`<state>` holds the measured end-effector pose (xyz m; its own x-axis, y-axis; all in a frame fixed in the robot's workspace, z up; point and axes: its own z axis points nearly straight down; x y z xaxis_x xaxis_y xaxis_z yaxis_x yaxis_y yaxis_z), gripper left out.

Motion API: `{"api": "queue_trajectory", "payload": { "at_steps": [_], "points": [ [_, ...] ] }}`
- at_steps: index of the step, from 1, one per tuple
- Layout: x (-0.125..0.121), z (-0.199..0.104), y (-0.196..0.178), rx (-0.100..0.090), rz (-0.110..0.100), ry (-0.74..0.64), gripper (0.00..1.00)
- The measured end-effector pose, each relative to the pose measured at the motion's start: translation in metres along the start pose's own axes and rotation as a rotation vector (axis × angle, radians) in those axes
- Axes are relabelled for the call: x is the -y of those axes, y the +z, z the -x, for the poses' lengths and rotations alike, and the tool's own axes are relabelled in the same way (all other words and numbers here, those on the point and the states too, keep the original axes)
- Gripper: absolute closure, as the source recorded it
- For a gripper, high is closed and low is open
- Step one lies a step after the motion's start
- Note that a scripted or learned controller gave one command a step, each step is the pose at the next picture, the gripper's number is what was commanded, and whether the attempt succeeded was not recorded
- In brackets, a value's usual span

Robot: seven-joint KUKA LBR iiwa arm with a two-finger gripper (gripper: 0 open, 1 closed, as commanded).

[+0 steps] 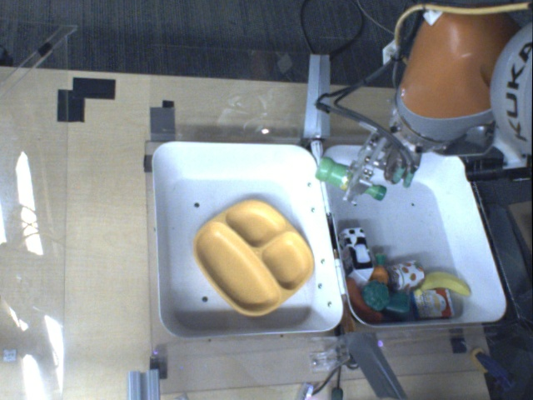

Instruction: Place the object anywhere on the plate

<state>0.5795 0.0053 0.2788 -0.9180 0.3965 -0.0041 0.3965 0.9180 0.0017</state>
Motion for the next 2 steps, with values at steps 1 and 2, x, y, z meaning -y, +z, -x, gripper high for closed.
{"api": "queue_trajectory", "payload": {
  "at_steps": [1,2],
  "points": [
    [-0.017,-0.024,-0.051,0.000,-0.001,0.561,1.00],
    [0.022,-0.025,0.097,-0.004,-0.003,0.689,1.00]
  ]
}}
